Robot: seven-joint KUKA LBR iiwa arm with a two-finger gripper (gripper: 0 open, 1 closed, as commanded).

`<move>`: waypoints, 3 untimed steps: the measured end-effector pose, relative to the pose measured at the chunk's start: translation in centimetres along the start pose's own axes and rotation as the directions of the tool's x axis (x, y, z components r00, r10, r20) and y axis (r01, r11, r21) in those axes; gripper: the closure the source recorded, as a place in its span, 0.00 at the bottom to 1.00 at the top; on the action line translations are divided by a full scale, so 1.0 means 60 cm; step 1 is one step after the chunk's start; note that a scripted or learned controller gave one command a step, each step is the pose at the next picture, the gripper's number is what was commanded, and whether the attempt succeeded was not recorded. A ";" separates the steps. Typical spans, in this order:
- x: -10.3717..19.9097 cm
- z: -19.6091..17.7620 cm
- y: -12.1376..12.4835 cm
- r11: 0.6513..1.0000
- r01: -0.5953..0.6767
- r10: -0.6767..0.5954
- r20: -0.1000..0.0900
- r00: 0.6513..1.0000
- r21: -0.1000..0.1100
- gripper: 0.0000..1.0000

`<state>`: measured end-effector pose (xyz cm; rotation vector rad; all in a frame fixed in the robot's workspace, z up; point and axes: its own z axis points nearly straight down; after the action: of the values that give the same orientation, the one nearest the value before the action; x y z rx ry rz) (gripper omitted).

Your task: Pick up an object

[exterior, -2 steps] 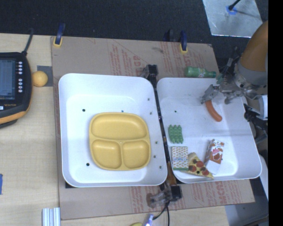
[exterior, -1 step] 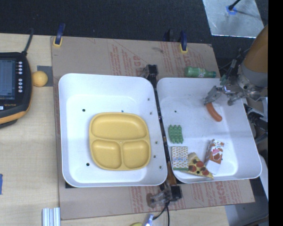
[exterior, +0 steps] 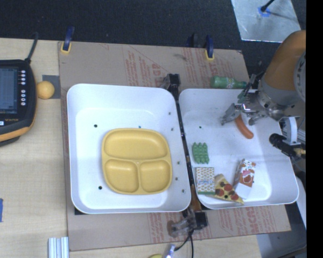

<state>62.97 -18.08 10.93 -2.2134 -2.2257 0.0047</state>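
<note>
Two white bins side by side: left bin [exterior: 81, 144] carrying one yellow divided tray [exterior: 135, 160], right bin [exterior: 280, 195] carrying five small things. Reach-and-close step, by the look of it: gripper [exterior: 242, 113] spread open, nothing between the fingers, low just beside one orange sausage [exterior: 244, 127] in the right bin's far half. Next: centring over it, then closing. Also one carton [exterior: 246, 174], one pizza slice [exterior: 227, 190], one patterned box [exterior: 205, 178], one green block [exterior: 200, 152].

cardboard sheet [exterior: 151, 63]: faint red print, possibly a logo (too blurred to read) | other readable text: nothing
</note>
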 end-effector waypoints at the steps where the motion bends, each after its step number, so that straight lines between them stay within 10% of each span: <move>1: -0.052 -0.209 0.044 1.000 -0.001 0.001 0.000 1.000 -0.005 0.00; 3: -0.050 0.025 -0.001 1.000 -0.001 0.001 0.000 1.000 0.000 0.00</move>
<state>62.93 -21.10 9.42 -2.2143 -2.2252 0.0052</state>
